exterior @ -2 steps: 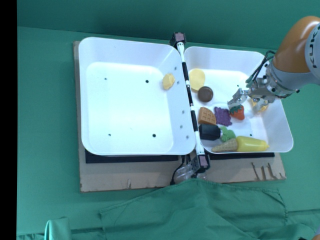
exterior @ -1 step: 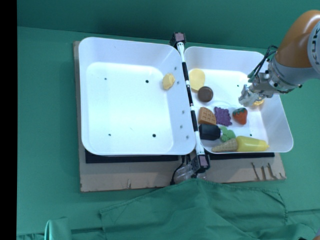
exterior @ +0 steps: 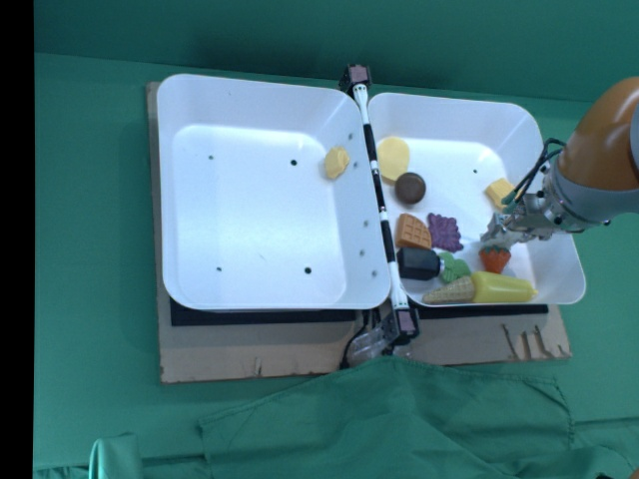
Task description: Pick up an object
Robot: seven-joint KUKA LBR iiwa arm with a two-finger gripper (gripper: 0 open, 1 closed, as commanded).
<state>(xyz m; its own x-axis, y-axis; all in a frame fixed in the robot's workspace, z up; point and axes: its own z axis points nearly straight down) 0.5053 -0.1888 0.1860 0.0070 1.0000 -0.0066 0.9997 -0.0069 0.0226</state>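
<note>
A green-draped bench (exterior: 90, 218) carries a sheet of brown cardboard (exterior: 250, 359), and on it 2 shallow white bins sit side by side, touching along a white rod with dark ends. The left bin (exterior: 200, 118) holds 1 small yellow piece (exterior: 336, 163) close to its right wall. The right bin (exterior: 449, 118) holds the rest of the toy food. A rumpled green cloth (exterior: 399, 417) lies along the near edge of the bench.

The grey arm (exterior: 599, 183), with its orange band (exterior: 611, 133), reaches in from the right over the right bin's far-right side. Its gripper (exterior: 496, 238) hangs low, right above a small red-orange piece (exterior: 494, 259) with a green top; whether the pincer is released or clenched cannot be told from here, and nothing can be seen between its tips.

Along the right bin's near wall lie a long yellow piece (exterior: 504, 287), a yellow cone-shaped piece (exterior: 449, 291), a green leafy piece (exterior: 455, 266) and a black piece (exterior: 417, 262). Further in sit an orange waffle-patterned piece (exterior: 412, 232), a purple grape cluster (exterior: 444, 232), a brown round piece (exterior: 410, 187) and a pale yellow disc (exterior: 393, 157). A yellow wedge (exterior: 499, 193) rests by the right wall, near the wrist.

No writing or labels can be read on any item.
</note>
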